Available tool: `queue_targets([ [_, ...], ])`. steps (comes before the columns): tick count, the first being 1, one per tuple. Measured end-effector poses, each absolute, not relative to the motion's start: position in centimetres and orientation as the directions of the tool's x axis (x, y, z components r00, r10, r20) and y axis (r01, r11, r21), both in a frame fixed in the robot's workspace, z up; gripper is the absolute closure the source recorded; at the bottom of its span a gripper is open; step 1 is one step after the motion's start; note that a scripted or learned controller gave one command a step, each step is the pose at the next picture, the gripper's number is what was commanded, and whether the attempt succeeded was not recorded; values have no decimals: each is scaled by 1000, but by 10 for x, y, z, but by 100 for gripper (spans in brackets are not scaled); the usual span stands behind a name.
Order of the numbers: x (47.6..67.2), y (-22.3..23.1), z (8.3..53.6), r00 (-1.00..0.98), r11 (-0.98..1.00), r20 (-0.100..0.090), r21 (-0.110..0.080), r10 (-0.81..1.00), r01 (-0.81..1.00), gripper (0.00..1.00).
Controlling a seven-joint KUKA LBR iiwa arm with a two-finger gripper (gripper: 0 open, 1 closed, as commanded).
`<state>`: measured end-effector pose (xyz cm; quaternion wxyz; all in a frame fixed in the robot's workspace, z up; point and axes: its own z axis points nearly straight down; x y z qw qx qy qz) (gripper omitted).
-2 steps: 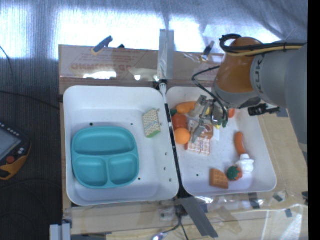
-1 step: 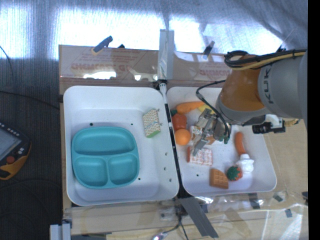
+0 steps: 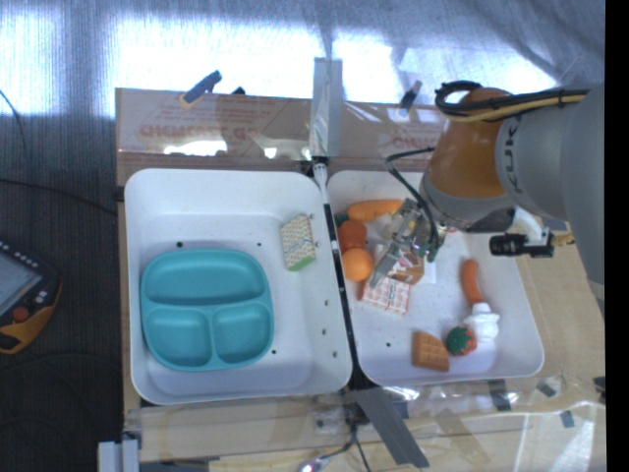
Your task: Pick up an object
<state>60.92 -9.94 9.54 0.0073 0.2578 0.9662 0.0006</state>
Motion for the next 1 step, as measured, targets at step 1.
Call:
queue_targets([
  [1,578,-100,96,-877,878,-26,9,479,479,0],
])
